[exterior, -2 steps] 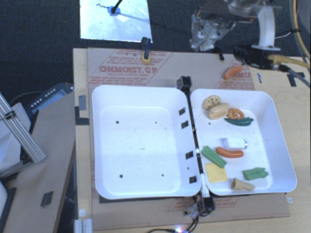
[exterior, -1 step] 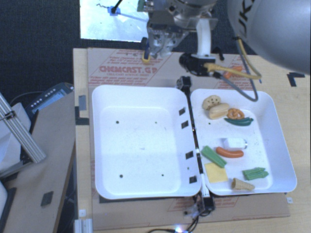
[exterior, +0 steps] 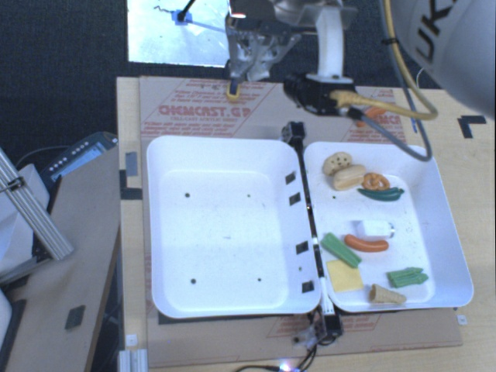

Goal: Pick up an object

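Observation:
My gripper (exterior: 246,74) hangs high over the cardboard behind the left bin (exterior: 225,231), fingers pointing down. A small yellow object (exterior: 232,93) sits at the tip of its fingers, lifted off the bench, and the fingers are shut on it. The right bin (exterior: 446,231) holds several toy foods: a cookie (exterior: 337,162), a bun (exterior: 349,177), a pretzel (exterior: 376,182), a green pepper (exterior: 381,194), a white block (exterior: 374,228), a red sausage (exterior: 366,244), a green stick (exterior: 340,249), a yellow cheese slice (exterior: 344,276), a cone (exterior: 386,294) and green beans (exterior: 407,277).
A black divider (exterior: 304,208) joins the two bins. Yellow and grey cables (exterior: 387,111) trail from the wrist over the right bin's far edge. A grey device (exterior: 77,155) and a metal rail (exterior: 35,219) lie left of the bench.

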You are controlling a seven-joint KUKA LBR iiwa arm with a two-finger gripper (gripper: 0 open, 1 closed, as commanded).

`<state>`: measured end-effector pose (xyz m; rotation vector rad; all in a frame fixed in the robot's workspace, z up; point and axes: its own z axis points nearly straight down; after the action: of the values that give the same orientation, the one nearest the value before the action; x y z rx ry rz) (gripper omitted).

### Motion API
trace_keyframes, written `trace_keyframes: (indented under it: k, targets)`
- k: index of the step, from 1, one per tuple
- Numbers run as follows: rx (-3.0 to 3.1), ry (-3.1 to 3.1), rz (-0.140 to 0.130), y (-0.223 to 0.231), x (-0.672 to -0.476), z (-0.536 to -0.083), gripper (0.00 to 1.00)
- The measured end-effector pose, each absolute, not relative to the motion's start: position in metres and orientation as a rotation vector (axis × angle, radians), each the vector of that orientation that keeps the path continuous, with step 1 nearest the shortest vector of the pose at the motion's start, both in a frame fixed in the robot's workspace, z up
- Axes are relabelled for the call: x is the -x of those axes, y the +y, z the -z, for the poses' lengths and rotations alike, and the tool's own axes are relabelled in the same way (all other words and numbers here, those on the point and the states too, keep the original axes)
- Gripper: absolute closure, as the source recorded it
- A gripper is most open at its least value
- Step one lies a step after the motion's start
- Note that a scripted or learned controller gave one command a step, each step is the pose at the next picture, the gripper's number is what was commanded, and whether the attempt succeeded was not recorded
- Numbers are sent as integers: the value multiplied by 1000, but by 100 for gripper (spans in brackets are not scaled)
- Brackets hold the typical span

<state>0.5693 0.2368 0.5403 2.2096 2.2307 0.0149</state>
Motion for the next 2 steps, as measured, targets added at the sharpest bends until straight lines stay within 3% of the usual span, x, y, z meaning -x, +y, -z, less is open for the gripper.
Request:
trace_keyframes:
  k: [1,2]
  targets:
    - [-2224,2220,7,220,-639,-461,100]
    - [-2220,2220,-5,198,-636,-493,100]
